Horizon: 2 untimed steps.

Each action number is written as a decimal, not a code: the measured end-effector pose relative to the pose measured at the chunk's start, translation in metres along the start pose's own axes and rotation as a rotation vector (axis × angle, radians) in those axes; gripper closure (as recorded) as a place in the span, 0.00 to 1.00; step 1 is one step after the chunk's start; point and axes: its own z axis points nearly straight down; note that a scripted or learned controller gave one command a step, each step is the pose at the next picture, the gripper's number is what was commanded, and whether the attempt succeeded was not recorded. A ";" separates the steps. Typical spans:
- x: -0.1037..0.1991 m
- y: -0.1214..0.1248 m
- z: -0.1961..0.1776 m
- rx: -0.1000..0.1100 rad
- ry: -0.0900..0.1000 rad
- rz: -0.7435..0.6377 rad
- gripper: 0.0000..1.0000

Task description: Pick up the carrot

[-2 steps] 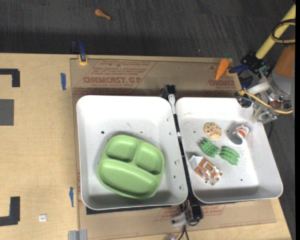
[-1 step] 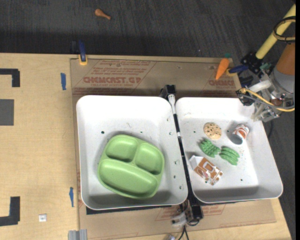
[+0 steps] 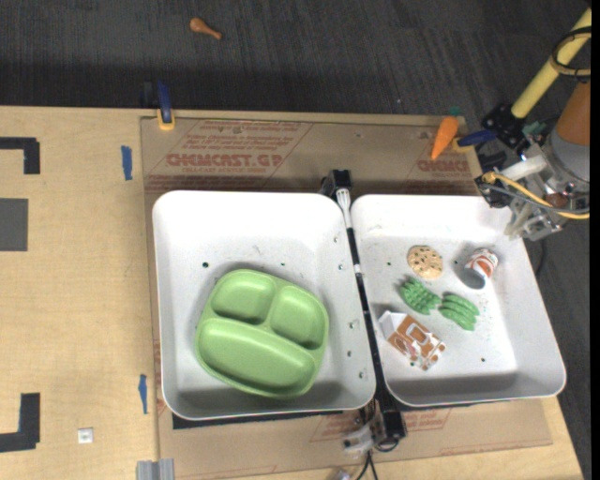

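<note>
Carrot [image 3: 444, 137] lies outside both bins, on the brown cardboard sheet [image 3: 234, 155] behind the right bin [image 3: 534, 370], just past that bin's far rim and toward its right half. It is a small orange piece with a green tip; its long axis runs at a slant, the green end pointing up and to the right in the view and the narrower orange end pointing down and to the left. Just to its right sits a blue clip [image 3: 473, 138], and beyond that the gripper [image 3: 527, 223] hangs over the far right corner of the right bin, apart from the carrot and with nothing seen between its fingers; whether the fingers are apart or together cannot be told from this view. The arm [image 3: 570, 112] rises from there toward the upper right, with a yellow hose [image 3: 548, 73] along it. Inside the right bin lie a round cookie [image 3: 425, 262], a small red and white can [image 3: 478, 266], two green ridged pieces [image 3: 439, 304] side by side, and an orange and white packet [image 3: 412, 339] nearest the front. The left bin [image 3: 178, 272] holds a green divided plate [image 3: 262, 331], tilted. Another small orange piece [image 3: 203, 28] lies on the dark floor at the top of the view, well apart from the bins.
</note>
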 end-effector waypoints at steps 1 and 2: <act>0.000 0.000 -0.010 0.000 0.000 -0.004 1.00; 0.001 0.000 -0.020 0.000 0.000 -0.008 1.00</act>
